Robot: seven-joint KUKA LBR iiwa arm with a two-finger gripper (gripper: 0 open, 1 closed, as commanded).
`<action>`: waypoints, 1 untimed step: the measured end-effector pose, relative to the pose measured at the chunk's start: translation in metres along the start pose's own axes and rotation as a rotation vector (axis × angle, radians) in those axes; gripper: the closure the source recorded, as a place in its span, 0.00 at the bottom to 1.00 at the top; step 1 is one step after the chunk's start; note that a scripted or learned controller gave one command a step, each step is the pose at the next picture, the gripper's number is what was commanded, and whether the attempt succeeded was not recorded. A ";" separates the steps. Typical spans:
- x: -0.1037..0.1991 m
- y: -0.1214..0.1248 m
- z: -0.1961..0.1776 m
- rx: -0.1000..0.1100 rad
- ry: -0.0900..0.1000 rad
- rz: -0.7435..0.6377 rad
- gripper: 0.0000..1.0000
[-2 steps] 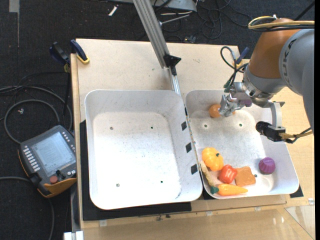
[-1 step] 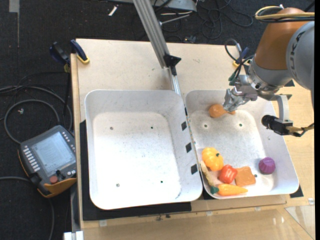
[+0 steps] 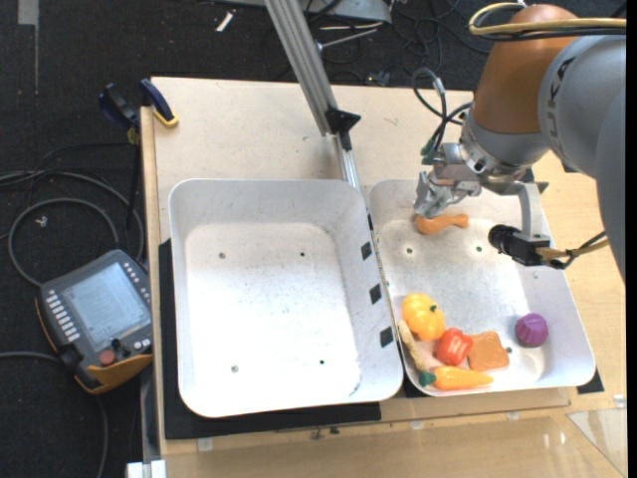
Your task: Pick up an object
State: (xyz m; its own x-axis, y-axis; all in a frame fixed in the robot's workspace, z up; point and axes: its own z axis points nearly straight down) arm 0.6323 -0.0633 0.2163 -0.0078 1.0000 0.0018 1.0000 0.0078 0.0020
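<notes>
My gripper [image 3: 434,201] hangs over the far left part of the right bin [image 3: 572,319]. Right below its tip lies an orange chicken-leg toy [image 3: 442,224], so close that I cannot tell whether they touch. Along the bin's near side sit a yellow pepper [image 3: 423,317], a red pepper [image 3: 453,346], an orange-brown block [image 3: 489,352], a carrot [image 3: 462,377] and a purple ball-shaped toy [image 3: 531,330].
The left bin [image 3: 199,227] stands beside the right one, with a raised divider edge [image 3: 370,267] between them. A slanted metal pole [image 3: 304,53] rises from the bench behind the bins. A black fitting with a cable [image 3: 516,243] hangs by the arm above the right bin.
</notes>
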 end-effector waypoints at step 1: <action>0.055 0.009 0.006 0.001 0.000 0.000 1.00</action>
State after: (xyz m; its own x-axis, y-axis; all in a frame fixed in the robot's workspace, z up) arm 0.6412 -0.0085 0.2100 -0.0074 1.0000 0.0017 1.0000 0.0074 0.0011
